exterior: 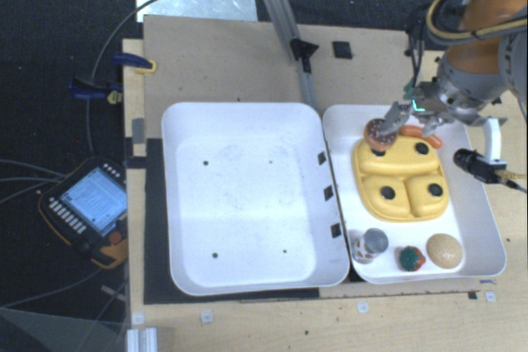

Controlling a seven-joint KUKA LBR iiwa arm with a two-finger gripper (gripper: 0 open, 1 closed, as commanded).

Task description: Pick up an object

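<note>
The yellow tray (402, 180) is taken as the landmark: a moulded piece with round dark recesses, seated in the right bin (493, 247). The gripper (410, 118) is seen just above the tray's far edge, toward its far-left corner, at the end of the grey arm (483, 29) with its orange band, reaching in from the right. How wide its fingers are set can't be told; they are too small and cluttered at this angle. A round brown-and-pink object (380, 134), donut-like, is sited on the tray's far-left corner, just beside the gripper; contact between the two can't be confirmed. An orange piece (431, 136) is noted at the tray's far edge, right of the brown object. Nearer the camera than the tray, three items are lined up along the bin's near wall: a small grey-topped can (370, 244) at the left, a red-and-green item (412, 258) in the middle, a tan egg-shaped object (444, 250) at the right. The left bin (177, 177) is located left of the tray, its edge touching the right bin's.
</note>
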